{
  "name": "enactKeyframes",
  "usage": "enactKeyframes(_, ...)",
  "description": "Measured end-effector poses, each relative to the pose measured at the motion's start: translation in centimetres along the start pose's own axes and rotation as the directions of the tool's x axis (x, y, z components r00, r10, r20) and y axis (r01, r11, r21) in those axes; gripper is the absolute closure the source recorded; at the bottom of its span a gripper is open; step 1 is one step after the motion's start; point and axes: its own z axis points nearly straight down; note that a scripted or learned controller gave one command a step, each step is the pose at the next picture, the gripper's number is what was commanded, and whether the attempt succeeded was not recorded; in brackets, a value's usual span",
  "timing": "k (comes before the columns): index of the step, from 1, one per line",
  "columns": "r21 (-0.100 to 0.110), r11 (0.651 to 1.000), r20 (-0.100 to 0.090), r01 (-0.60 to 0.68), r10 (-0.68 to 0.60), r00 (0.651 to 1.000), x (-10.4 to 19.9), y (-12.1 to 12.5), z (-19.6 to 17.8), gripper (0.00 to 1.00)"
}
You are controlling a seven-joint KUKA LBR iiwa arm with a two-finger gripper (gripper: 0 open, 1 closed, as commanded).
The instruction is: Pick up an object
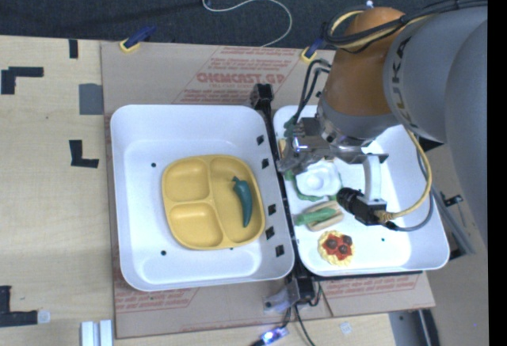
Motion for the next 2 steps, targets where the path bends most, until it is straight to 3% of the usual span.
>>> enactKeyframes(1,-0.001,1.000,0.000,0.000,0.000,1.000,0.6,0.3,-0.3,1.00)
enactKeyframes(2,0.001,1.000,0.001,-0.002,0.002,1.000,1.0,-1.0,1.0,1.00)
